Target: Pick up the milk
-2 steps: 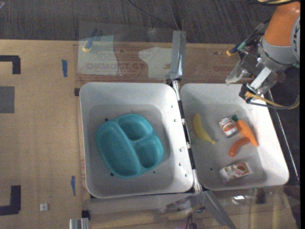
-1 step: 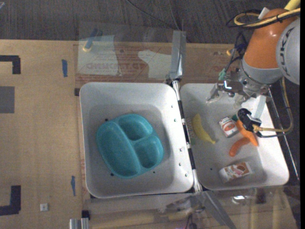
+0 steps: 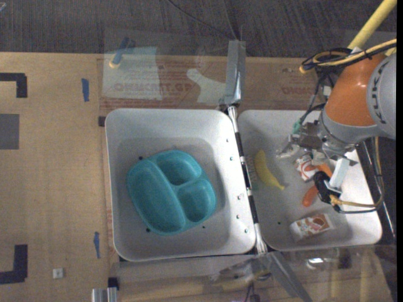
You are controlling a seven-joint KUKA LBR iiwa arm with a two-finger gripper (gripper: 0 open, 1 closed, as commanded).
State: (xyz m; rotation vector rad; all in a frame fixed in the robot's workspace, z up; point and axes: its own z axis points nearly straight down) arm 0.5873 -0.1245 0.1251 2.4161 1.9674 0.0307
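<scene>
In the right bin (image 3: 277, 231), the milk (image 3: 311, 226) lies near the front wall, apart from the gripper (image 3: 306, 162) above it. Banana (image 3: 267, 170) left of gripper; tray (image 3: 171, 190) in left bin (image 3: 126, 131).

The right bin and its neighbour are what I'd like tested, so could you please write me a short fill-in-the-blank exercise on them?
1. The teal divided plate lies in the ____ bin.
2. The banana lies in the right bin, and its colour is ____.
3. The milk carton lies ____ the pincer near the right bin's front edge.
4. The band above the arm's wrist is ____.

Missing words: left; yellow; apart from; orange
</scene>
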